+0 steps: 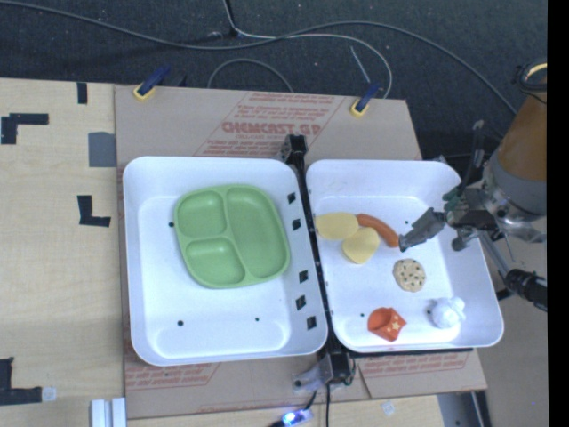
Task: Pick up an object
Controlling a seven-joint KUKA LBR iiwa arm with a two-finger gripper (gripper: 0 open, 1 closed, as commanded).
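The right bin (pixel 356 178) holds several small items. Two pale yellow pieces (pixel 337 226) (pixel 360 246) lie at its left, with an orange sausage-like piece (pixel 379 229) touching them. Further forward lie a speckled cookie (pixel 409 275), a red piece (pixel 387 324) and a white lump (pixel 444 311). My gripper (pixel 436 237) hangs over the right side of this bin, open, with nothing between its fingers. One dark fingertip (pixel 414 235) points at the end of the orange piece, just above the cookie.
A green divided plate (pixel 233 236) lies in the left bin (pixel 142 238). A black divider (pixel 308 247) runs between the bins. Cardboard (pixel 267 118) lies under both, with yellow clamps (pixel 364 100) at the back and cables (pixel 267 34) behind.
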